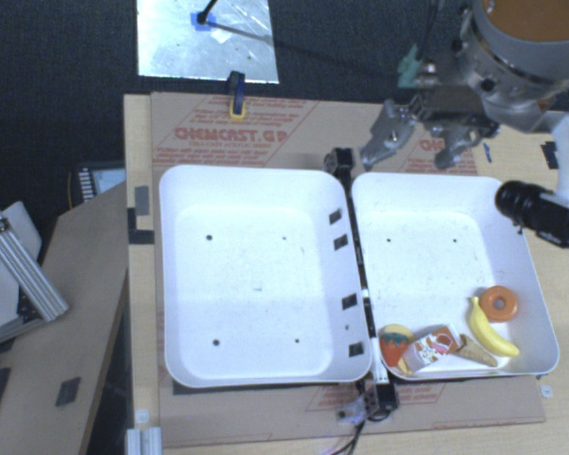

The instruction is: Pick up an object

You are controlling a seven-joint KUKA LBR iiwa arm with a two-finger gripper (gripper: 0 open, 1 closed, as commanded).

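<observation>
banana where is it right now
The banana lies in the right bin, near its front right corner, just below the orange donut and right of the small carton.

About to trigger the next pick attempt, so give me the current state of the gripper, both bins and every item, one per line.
gripper: fingers spread, nothing between them, above the right bin's far edge
left bin: holds no items
right bin: items clustered in near corner
banana: lying flat
orange ring: lying beside banana
small packet: lying flat
orange-red round item: against near wall
</observation>
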